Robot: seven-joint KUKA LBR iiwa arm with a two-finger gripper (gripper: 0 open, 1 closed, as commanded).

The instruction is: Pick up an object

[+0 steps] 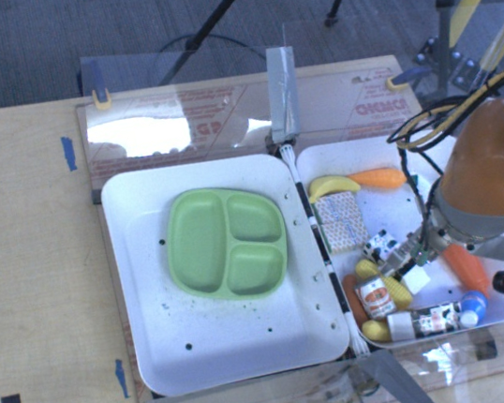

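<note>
Gripper (402,262) sits low in right bin (373,156) among the clutter; can't tell its state or any held obj. Plastic bottle (436,317) lies flat at bin's 6 o'clock, long axis 9–3, blue cap toward 3. Smooth 3-section green plate (226,242) in left bin (143,289).

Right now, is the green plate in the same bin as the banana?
No, the green plate lies alone in the left bin, while the banana sits in the right bin.
</note>
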